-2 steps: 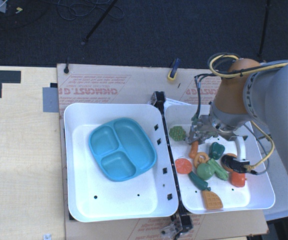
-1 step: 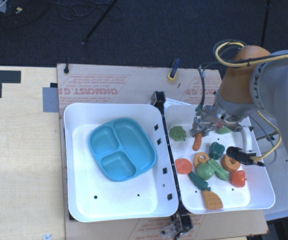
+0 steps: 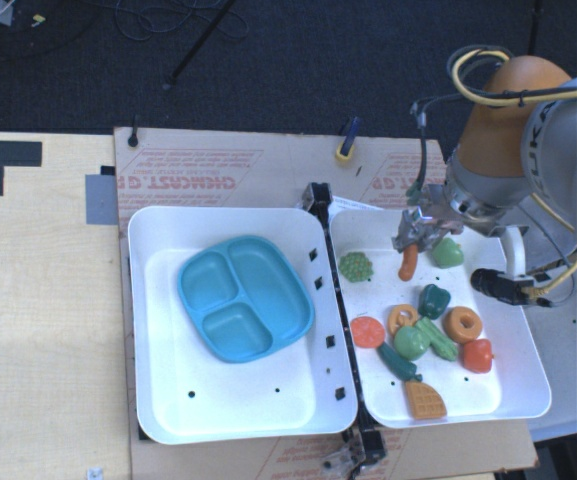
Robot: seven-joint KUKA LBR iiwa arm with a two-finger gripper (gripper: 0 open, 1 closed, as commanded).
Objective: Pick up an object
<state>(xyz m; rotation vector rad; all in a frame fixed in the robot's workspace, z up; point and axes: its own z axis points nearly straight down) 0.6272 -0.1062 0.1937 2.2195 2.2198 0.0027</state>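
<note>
My gripper (image 3: 415, 236) hangs over the upper part of the right bin (image 3: 528, 393), coming in from the right. A small orange carrot (image 3: 408, 264) points down from between its fingers, its top end pinched and its tip near the bin floor. A green broccoli piece (image 3: 355, 265) lies to the left of the carrot, and a round green fruit (image 3: 448, 253) sits just to its right, partly under the wrist.
More toy food lies lower in the right bin: dark green pepper (image 3: 433, 300), pretzel (image 3: 401, 317), donut (image 3: 462, 323), red slice (image 3: 367, 331), green pear (image 3: 411, 342), red pepper (image 3: 477, 355), waffle (image 3: 425, 400). The left bin (image 3: 158, 388) holds a blue divided plate (image 3: 244, 296).
</note>
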